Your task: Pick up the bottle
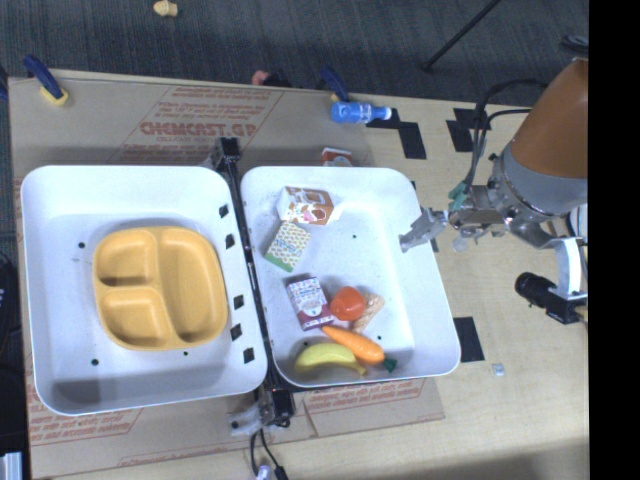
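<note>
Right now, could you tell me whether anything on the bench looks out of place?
Yes. The blue bottle lies on its side on the bench behind the right bin, outside both bins, while the other items sit inside that bin. The gripper is over the bin's right rim, well away from the bottle.

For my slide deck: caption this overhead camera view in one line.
Gripper over the right bin's edge; blue bottle lying outside the bins on the bench.
</note>
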### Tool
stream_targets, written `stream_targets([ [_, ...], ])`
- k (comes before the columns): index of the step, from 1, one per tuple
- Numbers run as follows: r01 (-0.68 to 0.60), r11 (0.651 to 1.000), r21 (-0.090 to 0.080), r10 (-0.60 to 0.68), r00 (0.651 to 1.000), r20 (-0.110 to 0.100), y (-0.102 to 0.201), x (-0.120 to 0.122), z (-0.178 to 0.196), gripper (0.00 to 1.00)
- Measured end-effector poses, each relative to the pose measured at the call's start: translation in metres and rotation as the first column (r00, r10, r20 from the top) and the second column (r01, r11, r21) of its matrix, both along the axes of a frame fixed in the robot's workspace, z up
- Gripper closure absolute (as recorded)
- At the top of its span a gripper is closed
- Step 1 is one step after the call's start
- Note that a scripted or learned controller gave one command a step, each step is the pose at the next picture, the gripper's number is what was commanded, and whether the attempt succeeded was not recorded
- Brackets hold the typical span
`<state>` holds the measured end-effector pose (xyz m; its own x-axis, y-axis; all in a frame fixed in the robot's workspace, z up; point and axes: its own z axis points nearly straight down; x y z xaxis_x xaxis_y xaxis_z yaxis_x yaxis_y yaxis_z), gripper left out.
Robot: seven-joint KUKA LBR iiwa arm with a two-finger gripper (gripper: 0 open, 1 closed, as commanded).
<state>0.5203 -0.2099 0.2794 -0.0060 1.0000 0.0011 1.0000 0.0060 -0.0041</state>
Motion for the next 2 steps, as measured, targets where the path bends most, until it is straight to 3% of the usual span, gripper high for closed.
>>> stream_targets([
  [1,-0.005,1.0,0.001,0.005,1.0,-0.002,0.0,0.0,0.01,1.0],
  [2,0.264,0.965,0.0,-0.264,0.965,-0.002,-0.001,-0.044,-0.017,1.0],
])
